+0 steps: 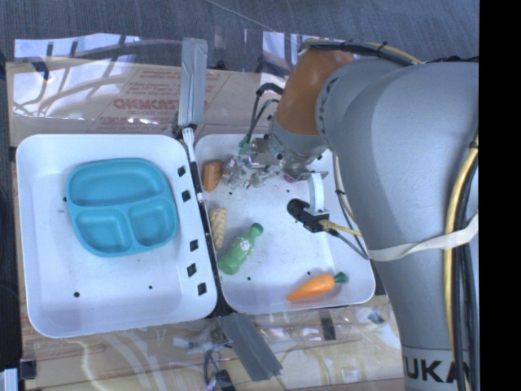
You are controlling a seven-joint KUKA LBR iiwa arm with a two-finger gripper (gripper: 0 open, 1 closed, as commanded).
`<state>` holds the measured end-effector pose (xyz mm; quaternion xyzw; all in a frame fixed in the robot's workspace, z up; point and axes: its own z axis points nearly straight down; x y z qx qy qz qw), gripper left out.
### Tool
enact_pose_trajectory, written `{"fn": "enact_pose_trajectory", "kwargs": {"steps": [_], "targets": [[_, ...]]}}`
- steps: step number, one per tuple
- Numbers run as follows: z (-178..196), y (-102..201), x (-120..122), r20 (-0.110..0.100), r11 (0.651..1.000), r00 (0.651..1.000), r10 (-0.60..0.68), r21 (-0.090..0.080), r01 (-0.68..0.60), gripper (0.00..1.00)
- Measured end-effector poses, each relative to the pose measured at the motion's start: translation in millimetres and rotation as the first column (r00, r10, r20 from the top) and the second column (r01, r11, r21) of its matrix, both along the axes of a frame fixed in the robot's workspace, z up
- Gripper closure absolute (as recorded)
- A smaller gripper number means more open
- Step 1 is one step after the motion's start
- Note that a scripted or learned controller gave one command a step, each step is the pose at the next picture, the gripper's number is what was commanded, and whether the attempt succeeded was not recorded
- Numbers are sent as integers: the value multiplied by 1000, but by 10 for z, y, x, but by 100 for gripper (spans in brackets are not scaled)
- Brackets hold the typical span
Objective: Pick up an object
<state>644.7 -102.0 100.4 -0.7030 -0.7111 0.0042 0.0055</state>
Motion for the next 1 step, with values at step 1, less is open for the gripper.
{"fn": "enact_pose_trajectory", "kwargs": {"steps": [1], "targets": [[1483, 670, -46, 26, 1000, 1000, 0, 0, 0, 100]]}}
